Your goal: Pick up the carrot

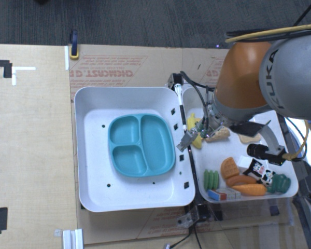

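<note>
The carrot [251, 190] is a long orange piece lying flat near the front edge of the right bin [249, 201], beside a green vegetable [280, 183]. My gripper [206, 127] is down at the bin's far left side, over a yellow toy [195, 133] and a tan piece [221, 134]. It is well apart from the carrot, up and to the left of it. The arm's orange band [243, 77] and grey body hide the back of the bin.
Around the carrot lie orange bread-like pieces [230, 168], a black-and-white carton [260, 171], a green pod [211, 179] and a small blue and red box [217, 195]. A teal divided plate [141, 145] sits in the left bin [88, 154]. Cables [189, 84] run along the divider.
</note>
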Controlling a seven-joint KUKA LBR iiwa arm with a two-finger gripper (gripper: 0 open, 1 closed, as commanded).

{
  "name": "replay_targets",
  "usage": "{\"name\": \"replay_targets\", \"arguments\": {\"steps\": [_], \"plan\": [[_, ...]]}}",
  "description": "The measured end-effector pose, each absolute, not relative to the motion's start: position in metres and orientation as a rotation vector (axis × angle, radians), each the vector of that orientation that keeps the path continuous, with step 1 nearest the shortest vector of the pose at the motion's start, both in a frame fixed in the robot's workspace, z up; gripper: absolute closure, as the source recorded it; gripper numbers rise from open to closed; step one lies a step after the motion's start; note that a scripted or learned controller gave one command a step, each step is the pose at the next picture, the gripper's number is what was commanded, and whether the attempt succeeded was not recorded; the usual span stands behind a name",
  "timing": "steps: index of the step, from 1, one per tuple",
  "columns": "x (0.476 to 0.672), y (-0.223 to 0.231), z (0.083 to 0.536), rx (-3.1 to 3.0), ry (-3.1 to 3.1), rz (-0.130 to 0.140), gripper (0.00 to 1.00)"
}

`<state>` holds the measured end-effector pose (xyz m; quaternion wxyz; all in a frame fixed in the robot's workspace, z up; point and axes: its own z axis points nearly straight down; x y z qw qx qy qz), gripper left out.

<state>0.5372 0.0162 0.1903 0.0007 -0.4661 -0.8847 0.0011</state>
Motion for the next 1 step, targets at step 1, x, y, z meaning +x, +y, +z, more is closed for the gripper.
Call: {"name": "replay_targets", "arguments": {"steps": [1], "plan": [[0.5923, -0.0799, 0.1912, -0.820, -3.038, 0.002, 0.00]]}}
